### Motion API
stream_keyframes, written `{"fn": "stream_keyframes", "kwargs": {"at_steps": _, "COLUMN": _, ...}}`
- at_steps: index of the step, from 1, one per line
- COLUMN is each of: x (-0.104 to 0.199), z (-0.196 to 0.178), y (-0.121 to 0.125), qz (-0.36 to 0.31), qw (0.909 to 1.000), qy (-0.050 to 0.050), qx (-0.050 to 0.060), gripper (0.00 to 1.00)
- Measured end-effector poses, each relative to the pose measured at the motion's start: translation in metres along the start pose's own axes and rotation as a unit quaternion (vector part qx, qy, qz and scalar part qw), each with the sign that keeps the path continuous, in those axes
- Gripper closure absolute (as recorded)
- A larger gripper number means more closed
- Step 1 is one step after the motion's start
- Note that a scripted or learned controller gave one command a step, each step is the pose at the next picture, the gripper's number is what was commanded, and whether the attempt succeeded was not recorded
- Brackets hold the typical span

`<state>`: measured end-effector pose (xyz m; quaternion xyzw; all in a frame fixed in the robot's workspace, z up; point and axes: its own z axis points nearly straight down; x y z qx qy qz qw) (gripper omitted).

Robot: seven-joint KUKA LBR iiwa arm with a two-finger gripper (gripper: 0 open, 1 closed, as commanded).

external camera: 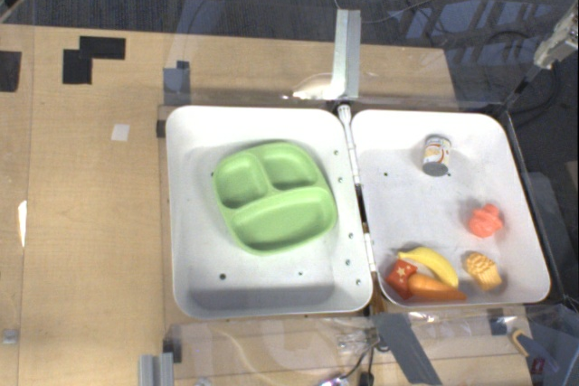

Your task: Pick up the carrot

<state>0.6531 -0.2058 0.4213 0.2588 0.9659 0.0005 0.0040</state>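
Observation:
The carrot [435, 288] is an orange, elongated piece lying flat in the near left corner of the right bin [398, 194]. It touches a yellow banana [431, 264] just behind it and a small red fruit [402, 272] on its left. A pale grey piece of the arm's end, my gripper [559, 41], pokes in at the upper right edge, outside the bins and far from the carrot. Nothing hangs from it.
In the right bin also stand a small can [436, 155] at the back, a pinkish-orange toy [486, 221] on the right and a yellow-brown toy [482, 269] near the front. The left bin [190, 276] holds a green divided plate [274, 196].

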Motion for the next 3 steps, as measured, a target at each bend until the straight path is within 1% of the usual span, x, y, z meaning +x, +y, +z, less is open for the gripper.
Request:
{"fn": "stream_keyframes", "kwargs": {"at_steps": 1, "x": 0.017, "z": -0.013, "y": -0.01, "qz": 0.054, "qw": 0.9985, "qy": 0.001, "qx": 0.0, "gripper": 1.0}}
{"fn": "stream_keyframes", "kwargs": {"at_steps": 2, "x": -0.007, "z": -0.013, "y": 0.005, "qz": 0.118, "qw": 0.993, "qy": 0.001, "qx": 0.0, "gripper": 1.0}}
{"fn": "stream_keyframes", "kwargs": {"at_steps": 3, "x": 0.024, "z": -0.013, "y": 0.003, "qz": 0.066, "qw": 0.9978, "qy": 0.001, "qx": 0.001, "gripper": 1.0}}
